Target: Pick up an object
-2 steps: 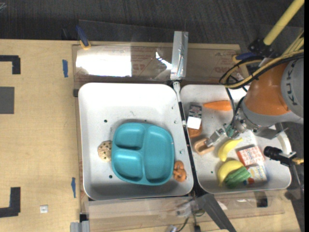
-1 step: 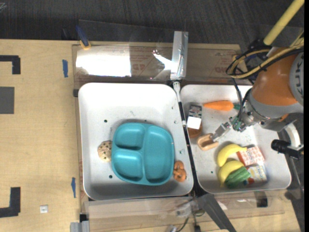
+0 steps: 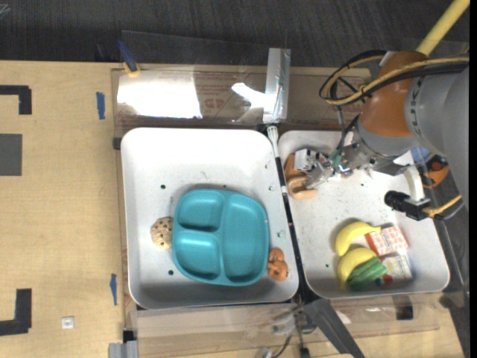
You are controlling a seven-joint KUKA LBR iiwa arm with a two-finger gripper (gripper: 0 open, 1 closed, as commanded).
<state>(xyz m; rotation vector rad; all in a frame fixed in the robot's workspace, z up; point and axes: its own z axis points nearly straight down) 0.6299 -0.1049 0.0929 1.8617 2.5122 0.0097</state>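
Observation:
My gripper (image 3: 319, 168) hangs low in the upper left corner of the right bin (image 3: 428, 274), reaching in from the right. Just below and left of it lies a tan and brown bread-like piece (image 3: 300, 189), against the bin's left wall and partly hidden by the gripper. Lower in the same bin lie two yellow bananas (image 3: 353, 248), with a green vegetable (image 3: 365, 272) in front of them. A red and white carton (image 3: 390, 247) rests at their right. Whether the gripper touches the bread-like piece cannot be told.
The left bin (image 3: 194, 151) holds a teal divided plate (image 3: 220, 235), a speckled cookie (image 3: 161, 232) at its left and a small orange piece (image 3: 276, 263) at its lower right. A wall divides the two bins. A clear panel stands behind the left bin.

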